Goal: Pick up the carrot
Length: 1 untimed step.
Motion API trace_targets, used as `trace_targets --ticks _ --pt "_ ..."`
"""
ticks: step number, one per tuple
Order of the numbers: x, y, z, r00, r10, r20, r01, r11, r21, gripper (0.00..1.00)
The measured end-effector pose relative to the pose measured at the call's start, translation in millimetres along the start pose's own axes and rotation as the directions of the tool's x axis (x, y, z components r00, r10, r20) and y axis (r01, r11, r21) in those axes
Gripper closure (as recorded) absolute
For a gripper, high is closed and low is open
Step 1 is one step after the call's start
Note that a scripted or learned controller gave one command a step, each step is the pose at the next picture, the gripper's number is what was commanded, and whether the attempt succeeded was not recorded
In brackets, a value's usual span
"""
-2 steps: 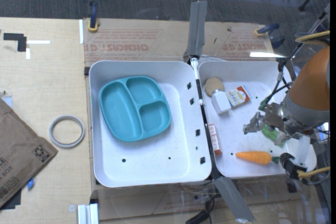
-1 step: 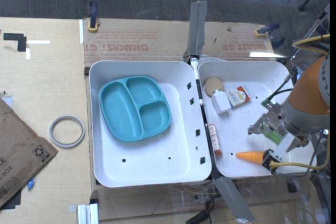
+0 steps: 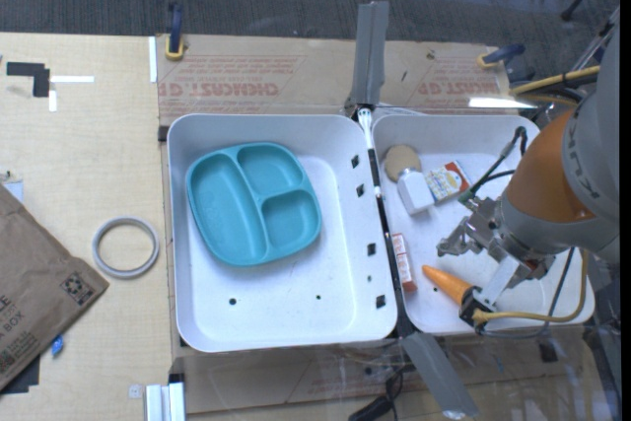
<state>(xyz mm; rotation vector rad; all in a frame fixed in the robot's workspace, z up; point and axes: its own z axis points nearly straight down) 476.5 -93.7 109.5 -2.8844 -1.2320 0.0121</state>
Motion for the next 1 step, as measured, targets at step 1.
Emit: trace_targets --ticks 1 --pt "40.0 -29.6 -78.6 0.946 -0.323 0.002 0.323 0.946 -0.003 0.0"
